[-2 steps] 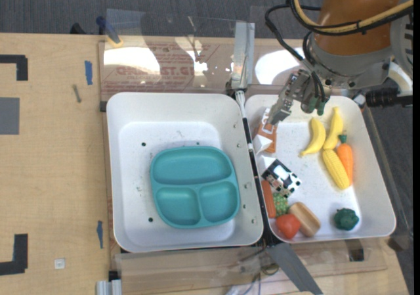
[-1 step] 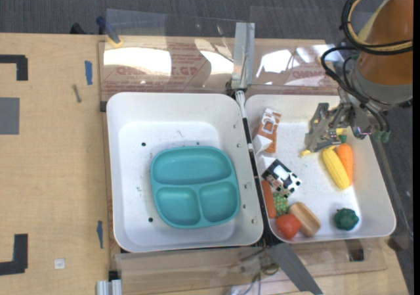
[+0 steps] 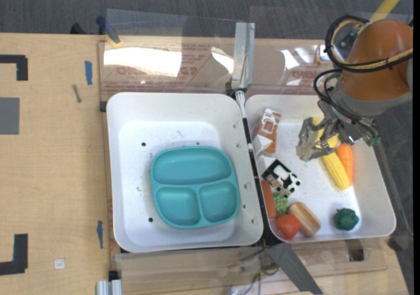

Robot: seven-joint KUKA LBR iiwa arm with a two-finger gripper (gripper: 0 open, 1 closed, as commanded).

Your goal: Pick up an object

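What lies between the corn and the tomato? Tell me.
In the camera view, bare white bin floor runs from the corn down-left to the bread roll, which sits against the tomato.

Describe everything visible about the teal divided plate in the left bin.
The teal three-compartment plastic-looking plate lies flat, right side up, near the middle of the left white bin, towards its front. It has rounded corners, one wide compartment at the back and two smaller ones in front. Nothing lies in it, and it touches just the bin floor.
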